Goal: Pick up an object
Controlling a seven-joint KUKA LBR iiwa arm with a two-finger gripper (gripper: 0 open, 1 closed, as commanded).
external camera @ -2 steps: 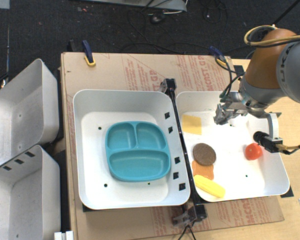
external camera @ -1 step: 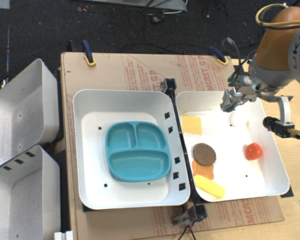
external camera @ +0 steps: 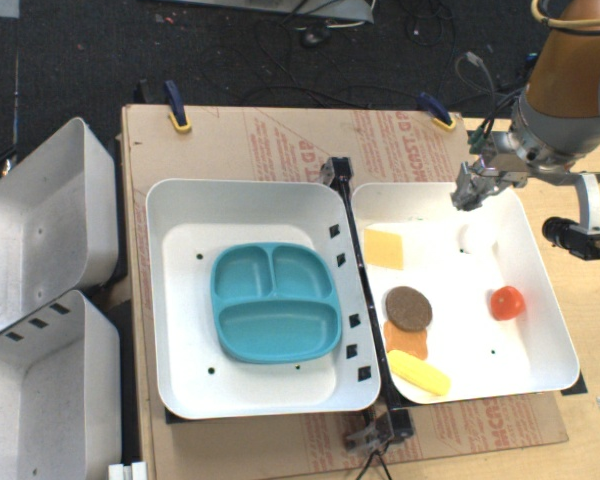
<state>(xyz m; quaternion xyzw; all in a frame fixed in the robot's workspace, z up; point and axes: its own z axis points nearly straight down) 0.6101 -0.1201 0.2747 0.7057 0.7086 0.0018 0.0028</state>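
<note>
Objects for picking are lying in the right bin: yellow cheese slice, brown round patty, orange piece beneath it, yellow banana-like piece, red tomato. Gripper is hovering over the bin's far right corner, well apart from all of them; tomato and cheese slice are sitting nearest. Whether the claw is spread or pressed together, cannot tell. Left bin is holding a teal divided plate. Cardboard sheet is showing mirrored red lettering, unreadable.
</note>
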